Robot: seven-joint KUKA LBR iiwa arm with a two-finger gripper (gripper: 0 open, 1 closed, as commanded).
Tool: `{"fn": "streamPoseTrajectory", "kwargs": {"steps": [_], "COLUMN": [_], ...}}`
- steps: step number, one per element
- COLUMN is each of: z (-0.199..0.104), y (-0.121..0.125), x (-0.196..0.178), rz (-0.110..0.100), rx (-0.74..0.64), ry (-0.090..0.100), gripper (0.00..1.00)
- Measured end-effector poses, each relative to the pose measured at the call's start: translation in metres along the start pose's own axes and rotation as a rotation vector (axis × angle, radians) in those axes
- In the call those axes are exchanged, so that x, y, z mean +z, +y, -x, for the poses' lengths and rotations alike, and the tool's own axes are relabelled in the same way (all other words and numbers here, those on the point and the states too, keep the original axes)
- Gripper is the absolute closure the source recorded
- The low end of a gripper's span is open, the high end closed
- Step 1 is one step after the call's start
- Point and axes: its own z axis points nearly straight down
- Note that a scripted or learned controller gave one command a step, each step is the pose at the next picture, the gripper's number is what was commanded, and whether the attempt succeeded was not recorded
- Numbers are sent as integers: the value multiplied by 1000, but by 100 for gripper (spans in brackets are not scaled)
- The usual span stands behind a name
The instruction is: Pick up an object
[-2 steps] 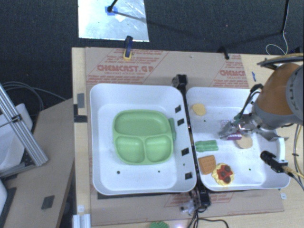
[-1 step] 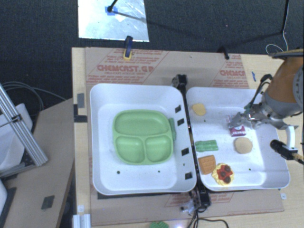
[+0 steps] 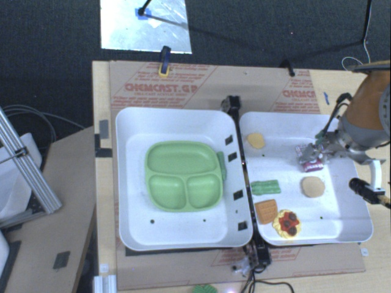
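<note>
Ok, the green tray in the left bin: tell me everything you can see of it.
The green tray is a pale green divided plate, apparently plastic, with rounded corners. It has three compartments: one wide one along the far side and two smaller ones along the near side, all bare. It lies flat, right side up, slightly skewed, on the floor of the left bin, near the middle. Nothing else touches it.

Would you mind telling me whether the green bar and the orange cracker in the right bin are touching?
Apart. In the camera view a strip of white bin floor shows between the green bar and the orange cracker below it.
</note>
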Motion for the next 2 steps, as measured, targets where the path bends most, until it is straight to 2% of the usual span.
{"fn": "streamPoseTrajectory", "kwargs": {"steps": [1,2], "z": [-59,-147], "y": [17,0], "x": [11,-93], "rz": [-3,-1], "rx": [-8,-9], "ry": [3,3], "gripper": [100,100]}}
